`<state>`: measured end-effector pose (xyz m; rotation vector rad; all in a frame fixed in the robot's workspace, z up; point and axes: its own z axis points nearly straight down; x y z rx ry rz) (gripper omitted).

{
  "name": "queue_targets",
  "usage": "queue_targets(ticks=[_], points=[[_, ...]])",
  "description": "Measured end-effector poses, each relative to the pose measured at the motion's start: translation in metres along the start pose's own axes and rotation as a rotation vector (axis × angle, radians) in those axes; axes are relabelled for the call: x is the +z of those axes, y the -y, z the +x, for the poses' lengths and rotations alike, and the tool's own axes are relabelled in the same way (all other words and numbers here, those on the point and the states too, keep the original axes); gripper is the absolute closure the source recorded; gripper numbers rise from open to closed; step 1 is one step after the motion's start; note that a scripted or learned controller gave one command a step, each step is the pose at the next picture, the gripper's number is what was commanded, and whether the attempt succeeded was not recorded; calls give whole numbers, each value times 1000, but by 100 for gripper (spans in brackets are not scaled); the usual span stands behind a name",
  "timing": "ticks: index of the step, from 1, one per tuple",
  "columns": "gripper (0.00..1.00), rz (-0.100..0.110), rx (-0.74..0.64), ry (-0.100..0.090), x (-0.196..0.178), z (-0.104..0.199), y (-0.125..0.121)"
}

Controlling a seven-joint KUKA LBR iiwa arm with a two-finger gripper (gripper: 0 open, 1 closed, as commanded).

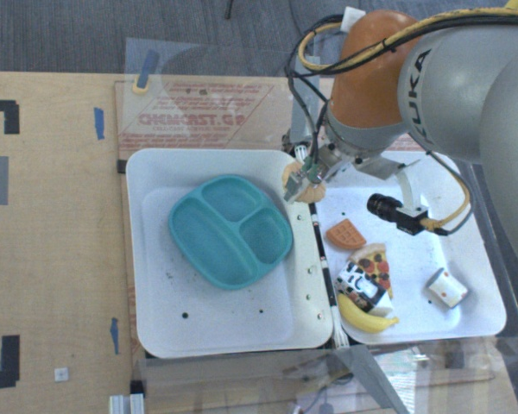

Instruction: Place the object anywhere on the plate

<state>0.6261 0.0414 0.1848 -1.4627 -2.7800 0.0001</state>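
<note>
Cookie (pixel 300 182), a small round tan piece, sits at the gripper (pixel 306 178) right over the divide between the two bins, at the top end of the rims. The fingers close narrowly on it, so it looks held, though the wrist hides most of the grip. It hangs just right of the plate (pixel 231 229) and is not yet over it.

The step in hand, I judge, is the carry: the piece is lifted out of the right bin (pixel 475 309) and is crossing toward the left bin (pixel 155 317). The next move calls for a short travel left and toward the camera until the piece is above one of the plate's wells, then a descent and release. Any of the three wells would do, and the nearest is the small one at the plate's right end.

The plate is teal, smooth, likely plastic, an oval with three sunken compartments and raised ridges between them. Both bins are white, shallow and matt, with a few dark specks on the left floor. In the right bin lie an orange waffle-textured wedge (pixel 346 234), a pizza slice (pixel 375 266), a banana (pixel 363 317), a black-and-white piece (pixel 356 280), and a small white block (pixel 447 289). A black cylinder (pixel 395 212) on a cable hangs from the arm.
</note>
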Motion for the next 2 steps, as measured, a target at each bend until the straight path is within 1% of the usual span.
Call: queue_targets(ticks=[1, 2], points=[[100, 0, -46, 0, 0, 32, -15], [0, 0, -45, 0, 0, 32, -15]])
